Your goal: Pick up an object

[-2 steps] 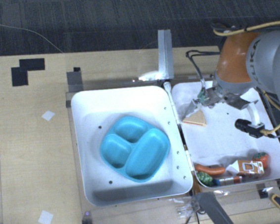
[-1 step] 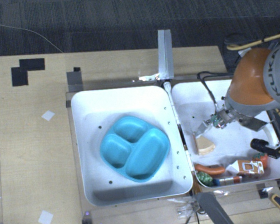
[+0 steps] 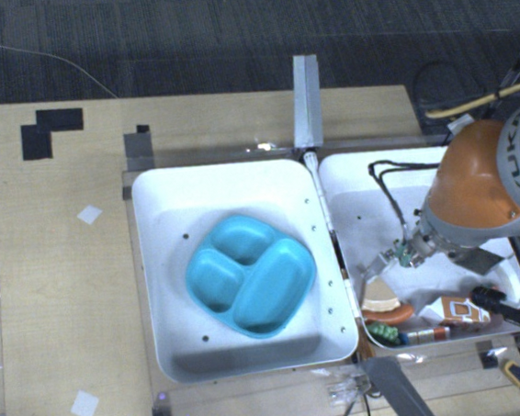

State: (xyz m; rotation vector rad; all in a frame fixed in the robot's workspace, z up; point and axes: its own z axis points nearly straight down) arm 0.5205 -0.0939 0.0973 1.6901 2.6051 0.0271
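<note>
Blue plastic divided tray sits alone at the centre of the left bin, untouched. In the right bin, small items are crowded at the six o'clock wall: a tan and orange piece, a green item, a marker and a brown packet. The gripper hangs just above them at their twelve o'clock; whether it is released or clenched cannot be told. Judged best practice: descend vertically on the tan and orange piece, the least crowded candidate, keeping off the bin wall.
</note>
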